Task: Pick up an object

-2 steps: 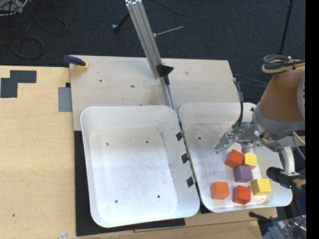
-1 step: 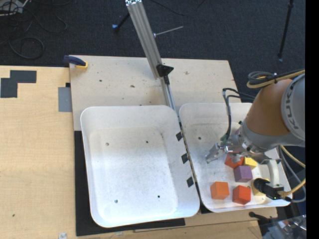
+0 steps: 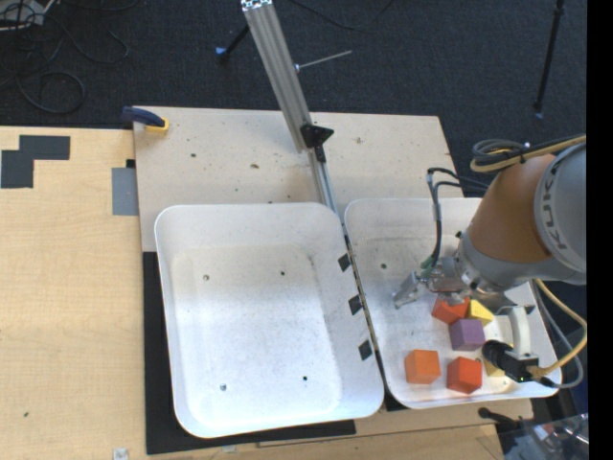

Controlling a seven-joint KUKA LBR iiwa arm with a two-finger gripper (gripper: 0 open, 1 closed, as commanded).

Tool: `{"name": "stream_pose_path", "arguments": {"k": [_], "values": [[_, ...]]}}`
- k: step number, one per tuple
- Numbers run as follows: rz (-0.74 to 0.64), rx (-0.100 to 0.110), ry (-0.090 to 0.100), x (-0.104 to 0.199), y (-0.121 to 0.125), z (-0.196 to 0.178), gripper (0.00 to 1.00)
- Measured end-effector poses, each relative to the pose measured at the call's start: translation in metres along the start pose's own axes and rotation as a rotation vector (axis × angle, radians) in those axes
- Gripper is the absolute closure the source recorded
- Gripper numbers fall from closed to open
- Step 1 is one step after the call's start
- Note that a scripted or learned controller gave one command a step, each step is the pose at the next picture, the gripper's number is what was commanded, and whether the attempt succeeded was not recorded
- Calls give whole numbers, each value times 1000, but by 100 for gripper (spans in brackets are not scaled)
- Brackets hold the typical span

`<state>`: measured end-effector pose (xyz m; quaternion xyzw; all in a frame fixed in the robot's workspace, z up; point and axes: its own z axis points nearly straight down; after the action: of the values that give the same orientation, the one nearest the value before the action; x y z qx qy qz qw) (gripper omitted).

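Five small blocks lie clustered in the near right part of the right bin, all resting flat on its floor. An orange cube sits nearest the bin's middle, with a red-orange cube just beside it to the right. Above them a purple cube lies touching a red-orange block and a yellow block, both partly hidden under the arm.

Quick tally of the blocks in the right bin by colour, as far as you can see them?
Orange block: 1
Red-orange blocks: 2
Purple block: 1
Yellow block: 1, partly hidden under the arm
Total: 5 visible blocks
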<state>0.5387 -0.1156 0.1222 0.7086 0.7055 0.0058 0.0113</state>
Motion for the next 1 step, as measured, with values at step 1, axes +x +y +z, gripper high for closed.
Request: {"name": "stream_pose_path", "arguments": {"k": [1], "values": [[11,3,-1,-2,-1,-7,100]]}}
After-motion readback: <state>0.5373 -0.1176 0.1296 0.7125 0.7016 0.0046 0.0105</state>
